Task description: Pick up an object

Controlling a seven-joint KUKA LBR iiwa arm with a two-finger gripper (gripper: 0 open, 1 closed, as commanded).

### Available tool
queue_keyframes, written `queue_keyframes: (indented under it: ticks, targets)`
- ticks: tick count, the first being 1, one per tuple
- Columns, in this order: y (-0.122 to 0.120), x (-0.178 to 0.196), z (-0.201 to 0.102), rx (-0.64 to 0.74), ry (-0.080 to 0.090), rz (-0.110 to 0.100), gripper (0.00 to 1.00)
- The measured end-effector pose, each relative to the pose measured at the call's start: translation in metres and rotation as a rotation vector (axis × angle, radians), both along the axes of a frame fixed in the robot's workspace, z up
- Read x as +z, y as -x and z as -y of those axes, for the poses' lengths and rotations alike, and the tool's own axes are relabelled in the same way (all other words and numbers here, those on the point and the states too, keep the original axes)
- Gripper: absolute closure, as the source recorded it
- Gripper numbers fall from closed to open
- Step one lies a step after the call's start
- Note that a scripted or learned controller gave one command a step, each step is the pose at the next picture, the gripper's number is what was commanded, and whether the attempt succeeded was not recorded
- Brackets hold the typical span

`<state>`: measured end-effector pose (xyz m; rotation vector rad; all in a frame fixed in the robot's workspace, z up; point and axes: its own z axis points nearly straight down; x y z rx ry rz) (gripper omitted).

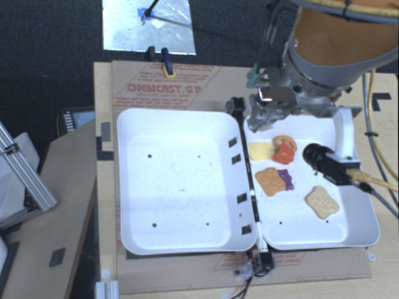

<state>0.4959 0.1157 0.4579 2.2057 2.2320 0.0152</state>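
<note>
Gripper [263,118] low over the far left corner of the right bin [358,226], above a small cluster of objects.

The left bin [181,179] lies on the bench [75,185] to the gripper's left. Just below the gripper sits a yellow piece [260,151]; below that an orange slab [270,181] touches a purple piece [286,179]. A red-orange item [285,149] lies just below and right of the gripper, and a tan cracker-like piece [322,202] well below and right. Whether the gripper is released or clenched cannot be told.
</note>
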Motion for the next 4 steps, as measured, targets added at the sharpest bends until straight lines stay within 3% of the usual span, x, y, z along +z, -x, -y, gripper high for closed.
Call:
queue_keyframes:
  ticks: [1,2,3,4]
  targets:
    - [0.01,0.082,-0.061,-0.001,-0.002,0.001,1.0]
    - [0.011,-0.137,-0.081,-0.01,0.01,-0.024,1.0]
    - [0.01,-0.377,-0.093,-0.011,0.003,-0.008,1.0]
    - [0.009,-0.363,-0.093,-0.011,0.002,-0.009,1.0]
